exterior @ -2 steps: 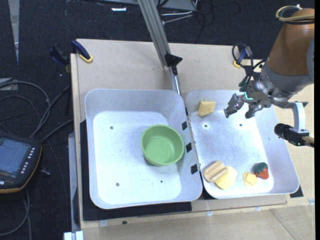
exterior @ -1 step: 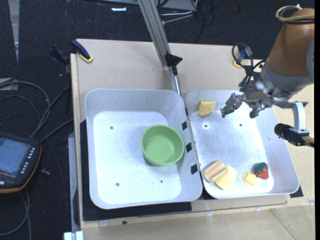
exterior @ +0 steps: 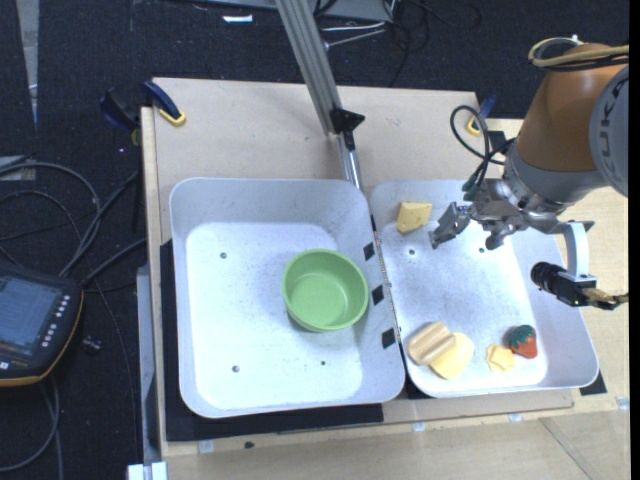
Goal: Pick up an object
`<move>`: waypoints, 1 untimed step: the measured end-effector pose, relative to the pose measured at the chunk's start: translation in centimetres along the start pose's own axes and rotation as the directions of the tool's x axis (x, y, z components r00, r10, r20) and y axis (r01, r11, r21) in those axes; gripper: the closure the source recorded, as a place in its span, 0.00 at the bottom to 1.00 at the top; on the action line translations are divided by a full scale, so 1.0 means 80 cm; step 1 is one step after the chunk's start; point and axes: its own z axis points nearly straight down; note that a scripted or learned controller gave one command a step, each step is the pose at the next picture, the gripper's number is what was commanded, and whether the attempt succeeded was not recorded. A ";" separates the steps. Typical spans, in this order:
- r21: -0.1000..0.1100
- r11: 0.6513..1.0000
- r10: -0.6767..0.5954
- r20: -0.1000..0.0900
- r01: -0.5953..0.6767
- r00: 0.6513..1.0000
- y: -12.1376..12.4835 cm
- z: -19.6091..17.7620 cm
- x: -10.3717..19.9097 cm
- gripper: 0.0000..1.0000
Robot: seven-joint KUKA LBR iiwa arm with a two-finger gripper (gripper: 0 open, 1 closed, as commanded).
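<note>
Two white bins (exterior: 200, 218) hold toys; the gripper (exterior: 470, 226) hangs open, holding nothing, near the yellow block (exterior: 414, 215).

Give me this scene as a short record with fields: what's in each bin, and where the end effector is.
left bin: green bowl, upright
right bin: yellow block at far left corner; tan and yellow pieces, small yellow piece and red and green piece along the near edge
end effector: over the far part of the right bin, right of the yellow block
held object: none visible
</note>
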 end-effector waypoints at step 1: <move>0.002 1.000 0.001 0.000 -0.001 1.000 -0.010 0.076 -0.001 0.00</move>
